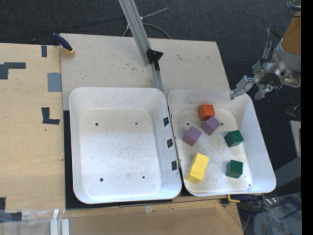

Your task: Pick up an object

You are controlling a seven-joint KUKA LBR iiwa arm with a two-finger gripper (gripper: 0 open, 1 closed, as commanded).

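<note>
From the overhead camera I see the arm [292, 38] coming in at the counter's right edge, with the hand [248, 86] hanging just outside the far right corner of the right bin [258, 131]. Its 2 prongs look spread apart with nothing between them, so I judge it is carrying nothing yet.

The right bin holds 6 blocks. The orange block [206, 111] sits nearest the bin's far wall, and I would take it as the target, since it is the closest to the hand. It lies from the hand toward the bin's middle and a little toward the near edge. A purple block [211, 125] is touching or just beside it on the near side, and a second purple block [191, 135] lies beyond that, toward the bin's left wall. 2 green blocks [233, 138] [234, 169] sit along the right side, well apart from each other. The yellow block [198, 167] is longer than the rest, its long axis running roughly from the far wall to the near wall, slightly tilted.

The left bin [117, 94] sits beside it on the counter [195, 58].

My judgement: the hand must cross the bin's rim and travel leftward before it can drop, and the purple neighbour crowding the orange block could foul 1 prong.
</note>
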